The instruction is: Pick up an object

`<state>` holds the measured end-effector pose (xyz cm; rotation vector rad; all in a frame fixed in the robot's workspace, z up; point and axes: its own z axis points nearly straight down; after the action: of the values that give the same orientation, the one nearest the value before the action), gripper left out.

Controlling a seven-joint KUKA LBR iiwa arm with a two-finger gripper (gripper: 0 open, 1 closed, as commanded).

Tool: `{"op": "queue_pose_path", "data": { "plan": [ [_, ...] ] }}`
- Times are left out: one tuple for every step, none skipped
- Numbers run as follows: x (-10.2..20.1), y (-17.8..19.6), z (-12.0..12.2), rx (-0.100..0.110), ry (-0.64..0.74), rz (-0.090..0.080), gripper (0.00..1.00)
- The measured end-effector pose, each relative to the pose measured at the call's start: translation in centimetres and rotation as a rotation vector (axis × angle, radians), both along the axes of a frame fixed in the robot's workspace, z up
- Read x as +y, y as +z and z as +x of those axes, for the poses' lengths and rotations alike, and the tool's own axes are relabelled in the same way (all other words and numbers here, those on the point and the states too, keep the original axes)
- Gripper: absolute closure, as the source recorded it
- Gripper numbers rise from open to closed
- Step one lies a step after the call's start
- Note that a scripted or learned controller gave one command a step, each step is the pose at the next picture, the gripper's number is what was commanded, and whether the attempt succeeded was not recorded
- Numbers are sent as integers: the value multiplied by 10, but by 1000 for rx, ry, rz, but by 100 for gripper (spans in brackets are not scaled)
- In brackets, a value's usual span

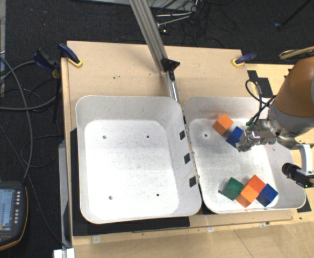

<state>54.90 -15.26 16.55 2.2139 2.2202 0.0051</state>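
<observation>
- While I watch from above, the fingers (pixel 244 144) sit low in the right bin (pixel 211 144), touching a blue block (pixel 234 136); I cannot tell their state.
- Orange block (pixel 222 124) just beyond it.
- Green block (pixel 233 188), orange-red block (pixel 252 190), second blue block (pixel 268 194) clustered nearer me.

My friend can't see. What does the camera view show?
A grey robot gripper hangs over the right white bin, beside a small blue cube and an orange cube. Green, orange and blue blocks sit near its front.
</observation>
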Motion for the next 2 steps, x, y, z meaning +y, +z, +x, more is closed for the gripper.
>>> {"op": "queue_pose_path", "data": {
  "plan": [
    [-4, 56, -7, 0, -1, 0, 100],
    [-6, 120, -8, -2, 0, -1, 100]
  ]
}}
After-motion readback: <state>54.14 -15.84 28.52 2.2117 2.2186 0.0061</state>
